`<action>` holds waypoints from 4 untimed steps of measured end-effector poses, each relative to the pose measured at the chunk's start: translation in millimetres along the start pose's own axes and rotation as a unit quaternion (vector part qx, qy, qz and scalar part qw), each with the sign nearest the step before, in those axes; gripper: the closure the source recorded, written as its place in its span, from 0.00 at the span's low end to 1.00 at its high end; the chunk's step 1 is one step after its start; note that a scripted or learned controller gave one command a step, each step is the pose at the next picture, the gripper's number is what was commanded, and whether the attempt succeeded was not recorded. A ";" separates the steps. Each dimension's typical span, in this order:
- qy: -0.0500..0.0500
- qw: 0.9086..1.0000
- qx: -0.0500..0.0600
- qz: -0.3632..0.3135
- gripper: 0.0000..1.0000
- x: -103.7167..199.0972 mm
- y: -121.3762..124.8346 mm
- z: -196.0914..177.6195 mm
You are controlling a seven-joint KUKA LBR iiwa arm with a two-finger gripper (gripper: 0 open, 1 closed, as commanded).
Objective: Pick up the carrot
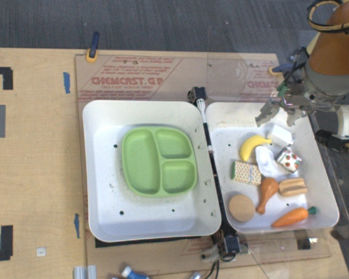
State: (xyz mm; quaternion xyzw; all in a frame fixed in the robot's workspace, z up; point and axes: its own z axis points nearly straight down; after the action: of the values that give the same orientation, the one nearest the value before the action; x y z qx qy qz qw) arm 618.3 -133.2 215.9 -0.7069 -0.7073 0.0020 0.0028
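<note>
The orange carrot (291,217) with a green stub lies at the front right corner of the right bin (221,133), its tip pointing left. My gripper (278,118) hangs over the back of that bin, far behind the carrot. Its two fingers are spread open and nothing sits between them. A white block (280,136) lies just below it.
Around the carrot lie a hot dog (292,186), a drumstick (267,192) and a round tan disc (241,207). Farther back are a banana (252,146), a cracker (246,172), a white piece (266,162) and a spotted cube (288,160). A green divided plate (160,160) sits in the left bin (99,156).
</note>
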 end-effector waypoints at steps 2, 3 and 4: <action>-0.002 1.000 -0.002 -0.001 0.00 -53.9 -88.7 39.6; -0.009 0.991 -0.020 -0.129 0.00 -66.5 -118.1 102.5; -0.002 0.992 -0.013 -0.125 0.00 11.0 -130.5 127.4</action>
State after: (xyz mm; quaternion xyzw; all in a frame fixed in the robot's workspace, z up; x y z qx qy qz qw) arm 486.9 -122.1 89.4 -0.6127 -0.7902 -0.0062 -0.0073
